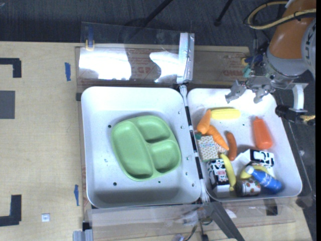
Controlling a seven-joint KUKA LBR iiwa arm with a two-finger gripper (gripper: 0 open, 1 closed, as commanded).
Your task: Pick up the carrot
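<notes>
The carrot [262,133], a thick orange tapered piece, lies in the right bin [293,157] near its right wall, pointing toward the back. My gripper [247,94] hangs over the back of this bin, up and left of the carrot and apart from it. Its fingers [234,94] are spread open with nothing between them. A yellow corn cob [225,114] lies just below the gripper.
Two thinner orange pieces [210,129], a brown sausage [231,141], a banana [229,169], a patterned block [206,146], small cartons [262,157], a can [248,187] and a blue bottle [266,181] crowd the right bin. The left bin [95,134] holds a green divided plate [145,147].
</notes>
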